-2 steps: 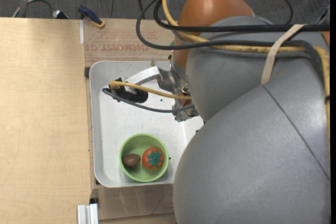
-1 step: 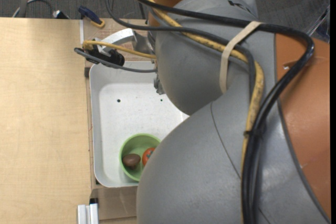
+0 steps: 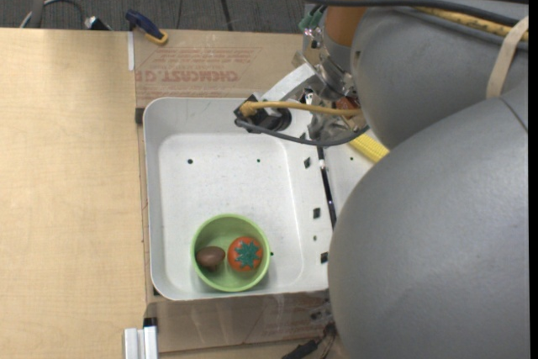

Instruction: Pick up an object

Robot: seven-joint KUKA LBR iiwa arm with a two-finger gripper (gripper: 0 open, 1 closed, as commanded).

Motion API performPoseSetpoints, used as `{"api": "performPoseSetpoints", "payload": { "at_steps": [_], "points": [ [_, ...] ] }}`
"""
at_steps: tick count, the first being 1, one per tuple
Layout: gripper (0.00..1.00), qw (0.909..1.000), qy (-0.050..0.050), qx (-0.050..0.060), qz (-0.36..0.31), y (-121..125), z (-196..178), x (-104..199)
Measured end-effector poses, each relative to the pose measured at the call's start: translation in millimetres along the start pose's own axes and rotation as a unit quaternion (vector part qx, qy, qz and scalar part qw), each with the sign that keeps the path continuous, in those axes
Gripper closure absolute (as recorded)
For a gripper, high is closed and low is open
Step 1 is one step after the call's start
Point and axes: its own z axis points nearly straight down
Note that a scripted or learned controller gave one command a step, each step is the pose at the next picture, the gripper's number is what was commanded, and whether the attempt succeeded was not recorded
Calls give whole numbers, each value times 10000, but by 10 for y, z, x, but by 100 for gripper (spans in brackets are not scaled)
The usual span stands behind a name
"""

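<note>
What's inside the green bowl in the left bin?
The green bowl holds two things side by side: a small brown egg-shaped object and a red tomato-like toy with a green top. Whatever lies beneath them on the bowl's floor is covered.

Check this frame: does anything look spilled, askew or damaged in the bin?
Nothing stands out. The green bowl sits upright in the left bin, holding a brown ball and a tomato-like red toy.
</note>
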Motion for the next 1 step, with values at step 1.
{"api": "performPoseSetpoints", "payload": {
  "at_steps": [1],
  "points": [
    [100, 9894, 23, -1, 1452, -767, -580, 480]
  ]
}}
